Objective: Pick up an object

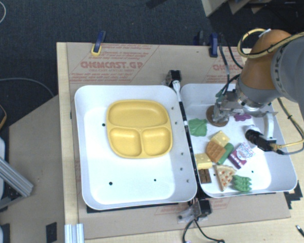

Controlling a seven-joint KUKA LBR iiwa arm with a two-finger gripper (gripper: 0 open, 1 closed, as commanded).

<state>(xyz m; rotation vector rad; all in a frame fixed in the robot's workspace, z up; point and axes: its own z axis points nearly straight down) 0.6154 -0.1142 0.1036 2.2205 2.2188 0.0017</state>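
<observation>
Hovering low in the right bin (286,178), my gripper (220,116), its grip hidden from this angle, hung just beside the green toy leaf (197,127), which looked light, stiff and slick, best pinched across its narrow middle.

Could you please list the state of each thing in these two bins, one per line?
yellow tray: upright, flat in the left bin, compartments bare
green toy: loose in the right bin
waffle piece: lying among the clustered toys
pizza slice: lying flat near the front wall
gripper: lowered into the right bin
</observation>
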